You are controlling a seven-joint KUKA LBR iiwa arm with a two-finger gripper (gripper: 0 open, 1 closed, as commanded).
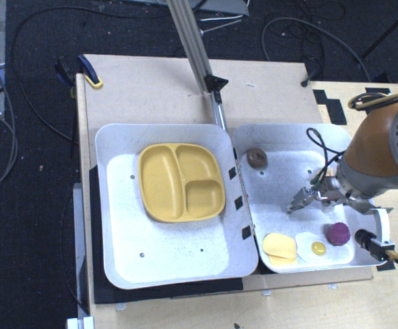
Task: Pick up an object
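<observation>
We see the gripper (300,202) right of centre, fingers apart, holding nothing. The purple ball (337,234) at lower right looks light, probably soft; we'd pinch its middle.

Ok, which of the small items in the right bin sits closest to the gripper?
The purple ball, just below the gripper. The fried egg and yellow piece lie farther along the bin's lower edge, and the brown ball sits up at the top-left corner.

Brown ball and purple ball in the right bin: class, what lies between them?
In the camera view, the gripper lies between the brown ball and purple ball, over bare bin floor.
</observation>
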